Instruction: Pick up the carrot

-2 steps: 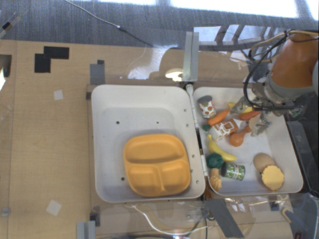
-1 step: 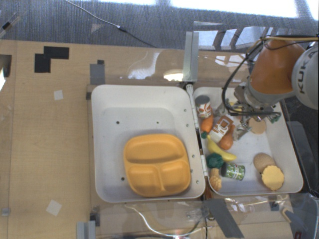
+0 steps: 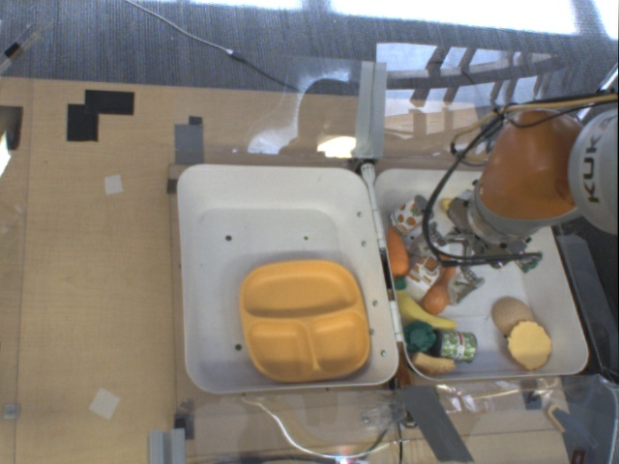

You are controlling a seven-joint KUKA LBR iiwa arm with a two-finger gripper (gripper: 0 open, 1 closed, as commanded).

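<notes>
In the right bin (image 3: 571,303), a tapered orange carrot (image 3: 437,296) lies tilted among a pile of toy food, its narrow end pointing up and to the right. My gripper (image 3: 458,280) hangs low over the pile, right at that narrow end. Its tips are lost in the clutter, so whether it touches or grips the carrot is unclear. A second orange, stubbier piece (image 3: 397,251) lies along the bin's left wall. The arm's orange band (image 3: 527,167) hides the bin's upper right.
A patterned cup (image 3: 411,216), a banana (image 3: 426,315), a green piece (image 3: 420,336), a small can (image 3: 458,345), a brown lump (image 3: 510,311) and a yellow disc (image 3: 530,345) crowd the right bin. The left bin (image 3: 208,220) holds a yellow divided plate (image 3: 305,319).
</notes>
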